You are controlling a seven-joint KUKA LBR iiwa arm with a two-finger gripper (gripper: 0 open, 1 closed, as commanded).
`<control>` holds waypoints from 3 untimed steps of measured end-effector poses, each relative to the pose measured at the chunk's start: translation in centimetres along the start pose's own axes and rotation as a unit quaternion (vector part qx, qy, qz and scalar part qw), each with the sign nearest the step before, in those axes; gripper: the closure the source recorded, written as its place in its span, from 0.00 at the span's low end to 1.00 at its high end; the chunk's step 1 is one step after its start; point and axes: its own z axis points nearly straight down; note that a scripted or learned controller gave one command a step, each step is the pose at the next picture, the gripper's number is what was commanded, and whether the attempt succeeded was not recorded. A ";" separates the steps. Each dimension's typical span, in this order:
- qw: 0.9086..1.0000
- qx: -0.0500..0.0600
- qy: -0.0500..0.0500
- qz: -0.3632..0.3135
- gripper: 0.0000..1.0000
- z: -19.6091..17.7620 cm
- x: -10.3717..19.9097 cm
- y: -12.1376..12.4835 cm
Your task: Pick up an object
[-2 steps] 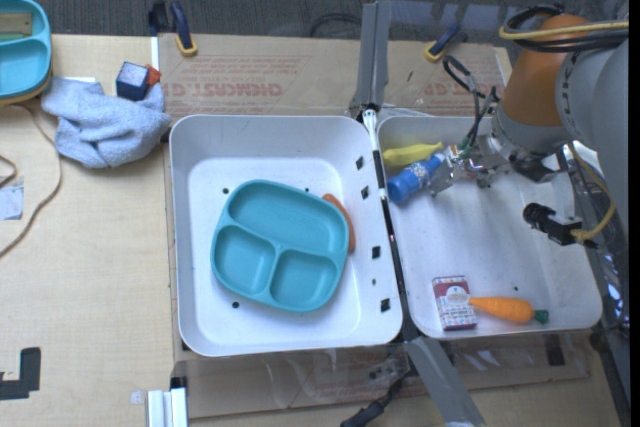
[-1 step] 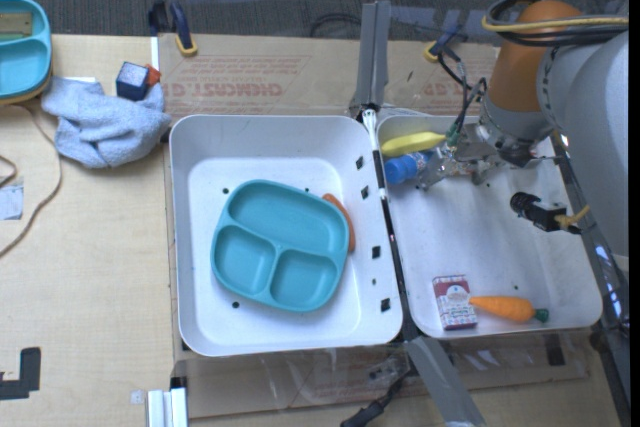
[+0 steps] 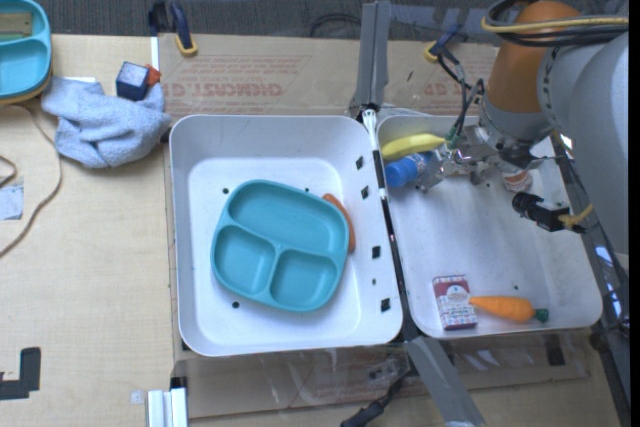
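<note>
Nearest the bottom of the frame, in the lower right corner of my right bin, lie a small red-and-white carton and, just beside it to the right, a toy carrot on its side; both are well apart from my pincer, lower in the frame. In the left bin a teal divided plate sits near the middle, with an orange thing peeking out from under its right edge. Farther up, my pincer hangs low in the upper left part of the right bin, and I cannot tell how it stands there. Just to its left, in the bin's upper left corner, lie a yellow banana and a blue object below it, the two touching or nearly so, and both close beside my pincer; whether it touches either I cannot tell. On the surface at the upper left of the frame rest a crumpled grey cloth, a small dark blue block at its upper edge, and a second teal tray cut off by the left border.
</note>
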 end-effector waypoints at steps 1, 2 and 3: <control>0.991 -0.012 0.005 0.136 0.00 -0.6 1.7 0.9; 0.991 -0.006 0.003 0.135 1.00 -1.0 1.6 0.7; 0.961 -0.020 0.007 0.277 1.00 -10.2 6.8 -2.2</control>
